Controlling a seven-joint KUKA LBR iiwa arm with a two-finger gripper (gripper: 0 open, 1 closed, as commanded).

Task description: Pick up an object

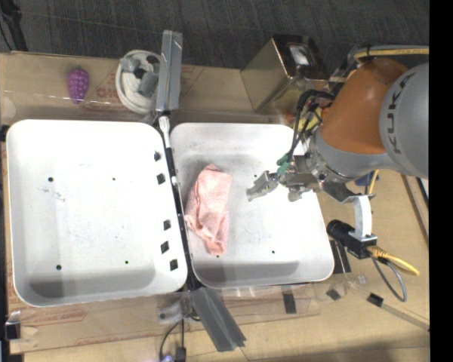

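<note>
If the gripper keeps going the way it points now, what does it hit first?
Likely the pink cloth. The gripper points toward the view's left across the right bin, and the cloth lies next in that line. Height above the bin floor is unclear, so it might pass over.

Your one object to pick: a pink cloth (pixel 210 209), soft and crumpled, lying flat on the floor of the right bin (pixel 302 266). It sits in that bin's left half, just beside the wall shared with the left bin (pixel 30 285), roughly midway between the near and far rims. You'll see it stretched lengthwise, running from the far side toward the near side with a slight slant. The far end is broader and bunched into folds; the near end narrows to a rumpled tip. Colour is pale salmon with lighter creases. Nothing lies on top of it, and it rests apart from the pincer (pixel 278 187), which hangs to its right.
</note>
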